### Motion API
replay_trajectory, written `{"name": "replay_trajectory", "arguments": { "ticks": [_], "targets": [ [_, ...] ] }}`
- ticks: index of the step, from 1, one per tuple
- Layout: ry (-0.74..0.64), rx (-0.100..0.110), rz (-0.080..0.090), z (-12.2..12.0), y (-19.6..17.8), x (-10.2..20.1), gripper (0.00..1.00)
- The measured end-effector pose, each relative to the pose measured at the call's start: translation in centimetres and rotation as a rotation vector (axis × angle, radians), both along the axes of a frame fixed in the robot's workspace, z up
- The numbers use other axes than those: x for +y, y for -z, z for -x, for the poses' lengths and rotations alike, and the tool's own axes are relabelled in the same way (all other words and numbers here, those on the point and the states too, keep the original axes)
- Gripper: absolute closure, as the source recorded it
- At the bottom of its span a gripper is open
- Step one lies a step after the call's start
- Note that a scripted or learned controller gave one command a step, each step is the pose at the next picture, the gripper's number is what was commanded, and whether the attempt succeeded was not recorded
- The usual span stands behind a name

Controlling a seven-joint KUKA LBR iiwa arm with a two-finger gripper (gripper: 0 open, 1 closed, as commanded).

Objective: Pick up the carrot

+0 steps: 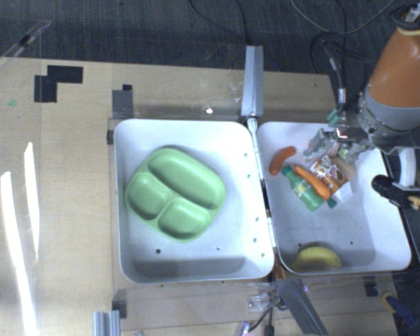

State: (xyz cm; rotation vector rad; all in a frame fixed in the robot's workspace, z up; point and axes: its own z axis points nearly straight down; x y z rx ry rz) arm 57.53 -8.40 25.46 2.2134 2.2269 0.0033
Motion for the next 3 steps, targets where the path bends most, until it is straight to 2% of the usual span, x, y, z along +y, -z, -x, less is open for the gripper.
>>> {"name": "replay_trajectory", "arguments": {
  "ticks": [1, 2, 3],
  "targets": [
    [0.031, 0.004, -0.001, 4.2, 15.2, -1.3, 0.0],
    [0.096, -0.004, 0.001, -4.4, 16.8, -5.7, 0.0],
    [0.128, 0.07, -0.032, -8.7, 17.2, -9.0, 0.0]
  ]
}}
